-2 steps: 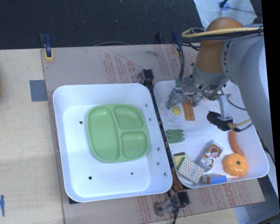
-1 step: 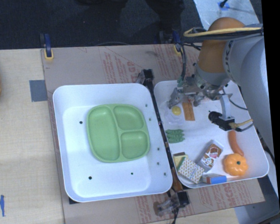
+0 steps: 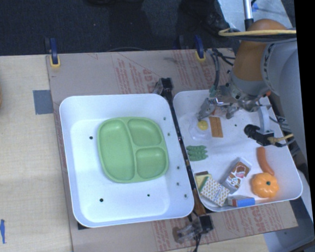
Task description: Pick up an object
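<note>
The gripper [image 3: 213, 108] hangs low over the far end of the right bin [image 3: 295, 193]; whether it is apart or together cannot be told. Just beneath and beside it lie a small yellow piece [image 3: 202, 126] and a tan wafer [image 3: 216, 127], neither visibly clamped.

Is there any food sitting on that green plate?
No, the green divided plate lies bare in the left bin; the toy foods, like the orange pumpkin, lie in the right bin.

No legible text or labels
</note>
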Tool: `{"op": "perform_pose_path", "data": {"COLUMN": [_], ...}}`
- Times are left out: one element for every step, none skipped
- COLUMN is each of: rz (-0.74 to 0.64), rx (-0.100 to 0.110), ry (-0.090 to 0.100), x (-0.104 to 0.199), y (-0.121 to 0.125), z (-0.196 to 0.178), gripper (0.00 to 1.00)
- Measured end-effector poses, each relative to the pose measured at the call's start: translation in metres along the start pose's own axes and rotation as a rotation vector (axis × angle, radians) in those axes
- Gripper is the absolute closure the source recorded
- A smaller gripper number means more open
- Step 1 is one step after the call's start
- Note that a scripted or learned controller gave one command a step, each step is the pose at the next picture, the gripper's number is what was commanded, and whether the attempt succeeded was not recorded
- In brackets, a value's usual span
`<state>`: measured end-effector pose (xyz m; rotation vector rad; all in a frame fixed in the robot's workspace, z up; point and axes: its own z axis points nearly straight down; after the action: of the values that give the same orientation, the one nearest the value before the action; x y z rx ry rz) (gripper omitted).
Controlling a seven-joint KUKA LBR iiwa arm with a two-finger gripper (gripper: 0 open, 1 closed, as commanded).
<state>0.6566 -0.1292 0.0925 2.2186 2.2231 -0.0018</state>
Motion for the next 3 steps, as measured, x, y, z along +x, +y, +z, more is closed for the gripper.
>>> {"op": "perform_pose_path", "data": {"rz": [-0.004,0.001,-0.004], "rx": [0.005,0.0,0.007], "ry": [0.001,-0.001,0.001], "x": [0.023,-0.023,0.017], "y": [0.0,0.0,-0.03], "z": [0.001,0.0,0.001], "gripper": [0.0,0.0,0.0]}}
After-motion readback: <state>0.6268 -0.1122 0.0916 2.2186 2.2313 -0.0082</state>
